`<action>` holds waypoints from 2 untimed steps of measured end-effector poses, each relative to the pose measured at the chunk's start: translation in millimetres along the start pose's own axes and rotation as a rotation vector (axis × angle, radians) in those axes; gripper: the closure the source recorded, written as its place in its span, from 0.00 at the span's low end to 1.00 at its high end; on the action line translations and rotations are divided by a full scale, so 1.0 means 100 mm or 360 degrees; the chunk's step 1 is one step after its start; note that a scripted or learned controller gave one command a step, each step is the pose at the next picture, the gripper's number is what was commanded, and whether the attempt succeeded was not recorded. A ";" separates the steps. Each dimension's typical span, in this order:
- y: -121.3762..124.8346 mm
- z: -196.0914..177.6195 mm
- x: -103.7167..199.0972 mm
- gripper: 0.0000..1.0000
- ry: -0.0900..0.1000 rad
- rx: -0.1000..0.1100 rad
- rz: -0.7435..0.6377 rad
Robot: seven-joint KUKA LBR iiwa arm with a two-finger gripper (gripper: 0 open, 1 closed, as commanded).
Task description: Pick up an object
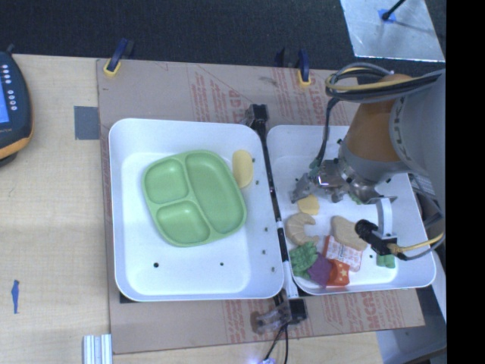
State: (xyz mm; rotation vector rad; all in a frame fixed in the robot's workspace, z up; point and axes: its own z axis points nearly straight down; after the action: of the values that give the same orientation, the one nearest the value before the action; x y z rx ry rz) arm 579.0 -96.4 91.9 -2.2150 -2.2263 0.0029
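The arm reaches in from the right over the right bin [292, 146], and my gripper [324, 182] hangs low above that bin's middle. Just under and left of it lies a small pale yellow piece [308, 204]. Below that sit a tan bread-like piece [302, 227], a tan slab [348, 233], a green toy [304, 258], a purple piece [320, 269], a red and orange packet [341, 260] and a small green block [387, 262]. The wrist hides the fingers, and nothing shows held between them.
The left bin [129, 264] holds a green three-compartment plate [194, 196] and a pale yellow banana-like piece [242, 167] by its right wall. Black clips sit on the divider between the bins. A handheld controller [11, 105] lies at the bench's far left.
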 end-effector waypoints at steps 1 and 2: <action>-0.11 0.00 -0.03 0.00 0.0001 0.0007 0.0001; -0.11 -0.10 -0.03 1.00 0.0001 0.0007 -0.0001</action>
State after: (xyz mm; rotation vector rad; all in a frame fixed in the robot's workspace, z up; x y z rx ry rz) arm 568.3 -99.9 102.2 -2.2115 -2.2243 0.0073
